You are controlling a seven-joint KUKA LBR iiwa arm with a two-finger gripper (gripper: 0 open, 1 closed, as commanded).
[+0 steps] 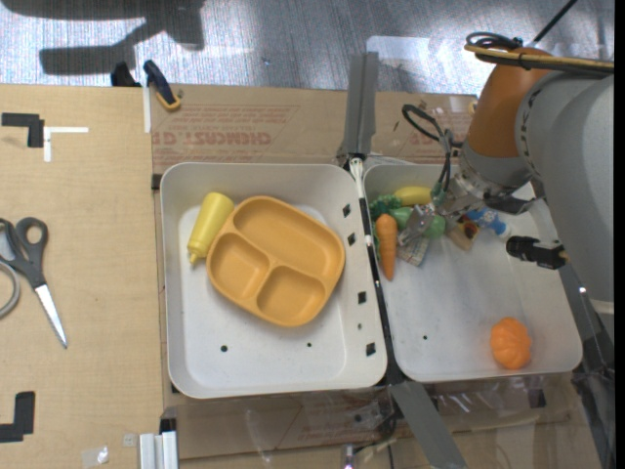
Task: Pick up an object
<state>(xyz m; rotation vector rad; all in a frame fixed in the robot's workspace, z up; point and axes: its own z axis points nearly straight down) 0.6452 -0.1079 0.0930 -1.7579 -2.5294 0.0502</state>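
My gripper (418,233) is down in the right bin (459,301), at its far left corner, among a cluster of small toys. An orange carrot (387,244) lies just left of it against the bin's left wall. A green toy (389,206) and a yellow piece (412,195) sit right behind the gripper, and small blue and red bits (485,225) lie to its right. An orange pumpkin-like ball (510,344) rests apart near the front right corner. Nothing can be seen held in the gripper.
The left bin (195,350) holds a yellow divided tray (273,259) and a yellow bottle (208,225) beside it. Scissors (34,272) lie on the bench at far left. The grey arm with its orange band (503,106) looms over the right bin's far right.
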